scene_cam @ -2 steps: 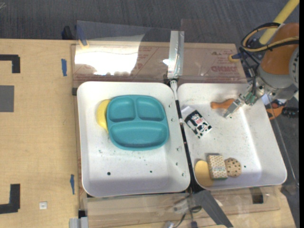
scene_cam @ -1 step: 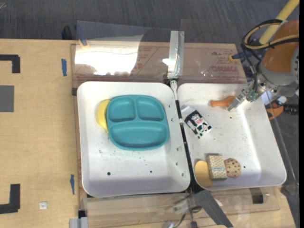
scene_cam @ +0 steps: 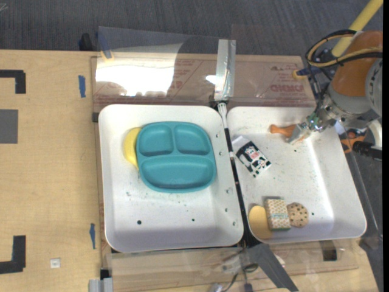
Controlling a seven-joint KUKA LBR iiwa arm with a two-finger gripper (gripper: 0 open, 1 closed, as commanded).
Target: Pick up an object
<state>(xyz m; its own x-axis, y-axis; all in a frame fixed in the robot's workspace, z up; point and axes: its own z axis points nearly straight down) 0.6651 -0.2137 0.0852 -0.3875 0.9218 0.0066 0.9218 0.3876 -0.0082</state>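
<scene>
my pincer [scene_cam: 302, 132]: sitting low in the far right part of the right bin, tips right at the end of the orange thing. honestly can't tell how it's set from up here, it's just a shiny blur

my arm [scene_cam: 357, 78]: comes in from the right edge, orange band up top, cables looped around it

orange thing [scene_cam: 281, 128]: small orange stick-ish object on the right bin's floor, near the far wall. long axis runs pretty much left-right across the bin, free end pointing left toward the divider, other end touching or just under my pincer. can't say it's actually between anything

right bin [scene_cam: 340, 187]: white, shallow, a bit speckled

black and white pack [scene_cam: 253, 157]: little printed packet lying flat near the left wall of the right bin, tilted on a diagonal, well apart from the orange thing

near-side clump: a patterned little box [scene_cam: 277, 213] with a round cookie-looking piece [scene_cam: 297, 213] touching its right side and a yellow-orange disc [scene_cam: 258, 218] peeking out on its left, all near the front wall of the right bin

left bin [scene_cam: 115, 218]: white too, holds a teal divided plate [scene_cam: 175, 156] with three compartments, and a yellow thing [scene_cam: 129, 145] sticking out from under its left edge

desk [scene_cam: 42, 163]: tan board with black corner marks and blue tape bits, off to the left of the bins
</scene>
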